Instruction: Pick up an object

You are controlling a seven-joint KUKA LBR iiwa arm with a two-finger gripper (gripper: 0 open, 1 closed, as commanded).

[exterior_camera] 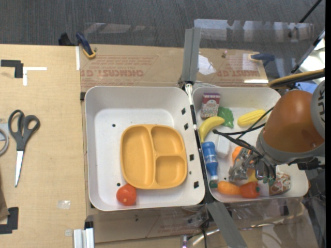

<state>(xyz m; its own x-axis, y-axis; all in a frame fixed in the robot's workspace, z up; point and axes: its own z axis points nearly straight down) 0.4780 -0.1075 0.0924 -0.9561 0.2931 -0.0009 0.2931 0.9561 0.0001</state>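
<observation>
On your far left, scissors (20,133) lie on the bench (46,190). The left bin (98,138) holds a yellow divided plate (153,155) with a tomato (126,195) near its front corner. In the right bin (269,94) you have a small carton (210,105), a banana (209,125), a corn cob (250,118), a blue bottle (209,160) and a carrot (228,188). The end effector (243,172) sits low over the carrot and a red piece (249,190); you cannot tell whether it is open or closed.
</observation>
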